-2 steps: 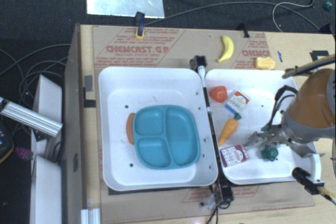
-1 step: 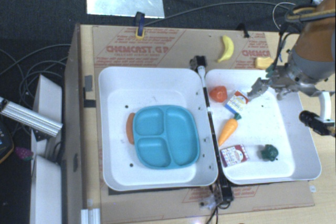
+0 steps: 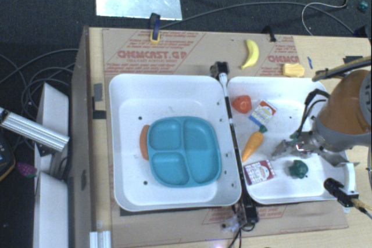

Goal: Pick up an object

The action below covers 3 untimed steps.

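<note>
Left bin [image 3: 125,101]: we see a blue divided plate [image 3: 185,150] lying flat in the middle, and an orange sausage-shaped piece [image 3: 143,142] touching the plate's left edge.
Right bin [image 3: 279,87]: we count five things. A red tomato [image 3: 242,104] sits near the upper left, a small colourful carton [image 3: 263,114] just beside it, a carrot [image 3: 253,144] below that, tilted. A red-and-white packet [image 3: 259,172] lies near the lower left corner, a green lump [image 3: 299,169] to its right.
Gripper [image 3: 281,150]: we see it low over the right bin's centre, fingers spread narrowly and pointing left, nothing between them. It sits between the carrot and the green lump, touching neither as far as we can tell.
Arm [image 3: 346,119]: we note its orange band over the right bin's right wall.
Outside the bins: a banana [image 3: 251,53] and a yellow block [image 3: 293,70] rest on the cardboard [image 3: 174,52] behind the right bin.
Open room: we find bare white floor in the right bin's upper right part, and a wide bare margin around the plate in the left bin.
Edges: the bins meet along a shared middle wall; the carrot and packet lie near it.
</note>
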Available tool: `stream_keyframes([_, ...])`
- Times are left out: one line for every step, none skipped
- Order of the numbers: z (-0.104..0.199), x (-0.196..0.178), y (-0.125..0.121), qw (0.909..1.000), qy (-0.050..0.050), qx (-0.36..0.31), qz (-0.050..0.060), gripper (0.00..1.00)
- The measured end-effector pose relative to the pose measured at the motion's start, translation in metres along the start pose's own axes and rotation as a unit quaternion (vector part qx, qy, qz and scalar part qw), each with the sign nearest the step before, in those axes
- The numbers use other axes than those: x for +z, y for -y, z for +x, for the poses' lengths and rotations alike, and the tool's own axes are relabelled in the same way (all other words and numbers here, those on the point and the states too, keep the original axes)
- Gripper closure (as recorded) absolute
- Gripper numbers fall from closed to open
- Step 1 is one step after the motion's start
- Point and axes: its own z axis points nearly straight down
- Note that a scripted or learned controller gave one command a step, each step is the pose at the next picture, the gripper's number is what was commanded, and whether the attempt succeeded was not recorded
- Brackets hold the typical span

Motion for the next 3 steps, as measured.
stream_keyframes([-0.029,-0.072,-0.019,1.0000,0.001,-0.001,-0.001,0.00])
stream_keyframes([0.008,0.000,0.019,1.0000,0.000,0.000,0.000,0.00])
stream_keyframes([0.038,-0.115,-0.029,1.0000,0.000,-0.002,-0.002,0.00])
